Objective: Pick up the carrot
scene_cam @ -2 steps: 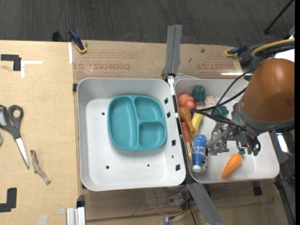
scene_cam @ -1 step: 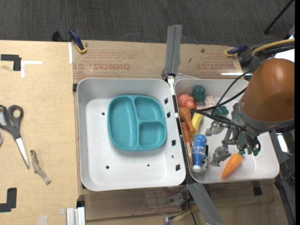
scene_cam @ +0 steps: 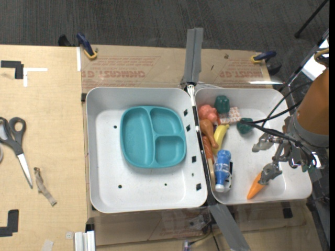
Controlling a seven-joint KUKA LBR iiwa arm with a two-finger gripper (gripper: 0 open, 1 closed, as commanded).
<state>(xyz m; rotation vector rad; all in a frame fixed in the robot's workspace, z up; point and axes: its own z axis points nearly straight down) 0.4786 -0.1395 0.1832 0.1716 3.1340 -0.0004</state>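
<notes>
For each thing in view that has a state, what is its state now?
Carrot: lying in the right bin, tip toward the near edge, gripper at its top end.
Blue bottle: lying on its side.
Teal plate: flat in the left bin, nothing on it.
Scissors: closed, on the bench.

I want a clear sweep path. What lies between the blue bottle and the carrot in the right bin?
In the camera view, bare white bin floor separates the blue bottle from the carrot.
</notes>
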